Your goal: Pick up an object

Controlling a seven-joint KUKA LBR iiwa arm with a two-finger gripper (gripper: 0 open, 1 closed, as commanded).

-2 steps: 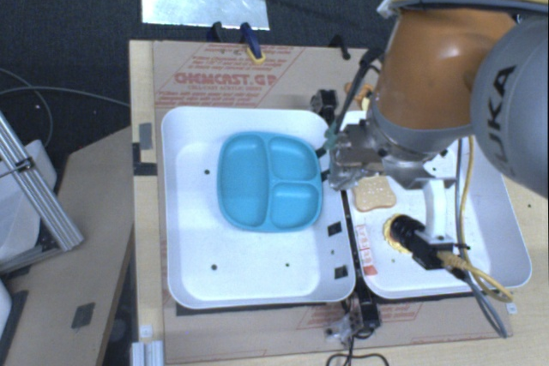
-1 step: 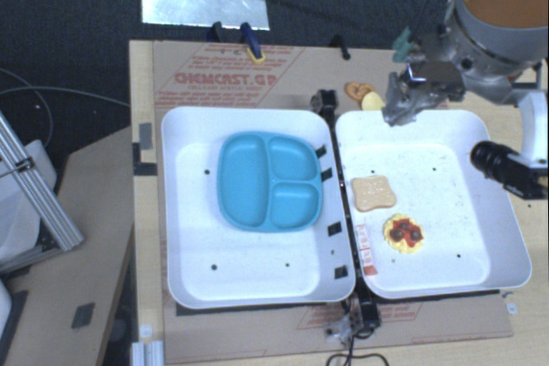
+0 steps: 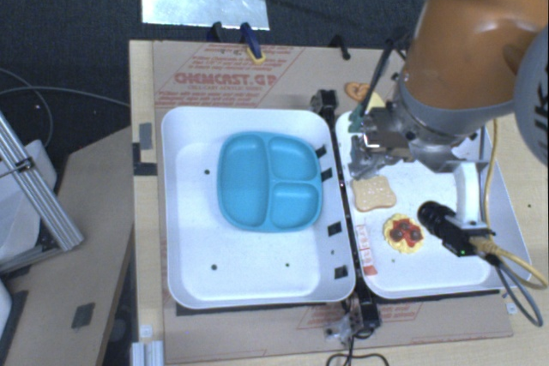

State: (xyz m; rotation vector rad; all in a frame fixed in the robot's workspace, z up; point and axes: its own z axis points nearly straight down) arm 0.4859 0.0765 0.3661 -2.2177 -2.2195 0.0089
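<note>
- Camera view: the gripper point(image 3: 371, 147) is seen over the far left part of the right bin point(image 3: 429, 274), close to the wall shared with the left bin point(image 3: 184, 184).
- Whether the gripper is open or closed cannot be told, as it is masked by the wrist; nothing is seen held in it.
- The nearest candidate is judged to be the toast point(image 3: 374, 194), which lies flat on the right bin's floor just nearside of the gripper.
- The toast is expected to be light, thin and fairly stiff. It is best taken across its narrower width, edge to edge, since little height is offered for a grip.
- A pizza point(image 3: 403, 233) lies near the toast and apart from it. It is judged light, flat and round, so it is harder to pinch.
- A small card point(image 3: 362, 243) is seen by the shared wall.
- The left bin holds one blue divided plate point(image 3: 268, 182), with nothing seen in its compartments.
</note>
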